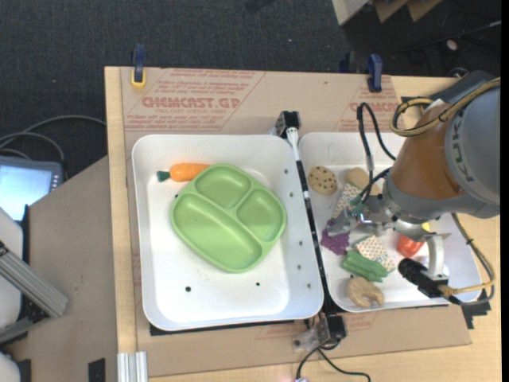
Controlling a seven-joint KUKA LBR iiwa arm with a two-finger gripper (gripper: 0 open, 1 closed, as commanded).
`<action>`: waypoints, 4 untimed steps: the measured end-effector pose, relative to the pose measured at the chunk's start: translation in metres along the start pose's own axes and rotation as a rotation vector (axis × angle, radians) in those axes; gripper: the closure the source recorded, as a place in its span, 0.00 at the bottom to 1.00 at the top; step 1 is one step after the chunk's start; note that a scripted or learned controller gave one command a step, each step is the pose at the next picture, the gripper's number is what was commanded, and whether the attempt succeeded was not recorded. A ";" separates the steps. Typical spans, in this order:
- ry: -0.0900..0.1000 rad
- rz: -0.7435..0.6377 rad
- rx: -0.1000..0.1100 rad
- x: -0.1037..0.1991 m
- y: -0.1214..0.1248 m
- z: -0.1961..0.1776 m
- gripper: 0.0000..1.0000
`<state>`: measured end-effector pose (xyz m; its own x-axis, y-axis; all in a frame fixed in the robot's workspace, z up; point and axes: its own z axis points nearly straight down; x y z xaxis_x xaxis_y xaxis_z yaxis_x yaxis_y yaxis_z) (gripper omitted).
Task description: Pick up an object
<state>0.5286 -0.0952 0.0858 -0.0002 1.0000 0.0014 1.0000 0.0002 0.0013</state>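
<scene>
Brown board [199, 102] behind the green plate [229, 217] reads "CHEMCAST GP" in red. Purple toy [336, 242] lies right of the plate, long axis roughly left-right, shape irregular. Gripper [359, 213] hangs right of the plate, just above the toy; grip state can't be told.

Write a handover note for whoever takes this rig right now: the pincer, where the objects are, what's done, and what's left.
Pincer: low in the right bin, among the small items; nothing is visibly held.
Right bin: cookie near the far left corner, purple piece and green piece just below the pincer, tan lump at the near edge, orange-red piece to the right.
Left bin: green divided plate, with a carrot at its far edge.
Done: the arm has reached the clutter.
Left: grip one object and lift it clear.
</scene>
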 end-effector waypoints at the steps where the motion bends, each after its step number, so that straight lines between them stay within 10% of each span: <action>1: -0.001 0.000 -0.004 0.000 0.001 -0.011 1.00; 2: -0.001 0.001 -0.003 0.000 0.001 -0.010 0.00; 4: -0.002 -0.001 -0.003 0.001 0.050 0.000 0.00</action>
<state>0.5789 -0.0939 0.0860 -0.0009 1.0000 -0.0010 1.0000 0.0009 0.0045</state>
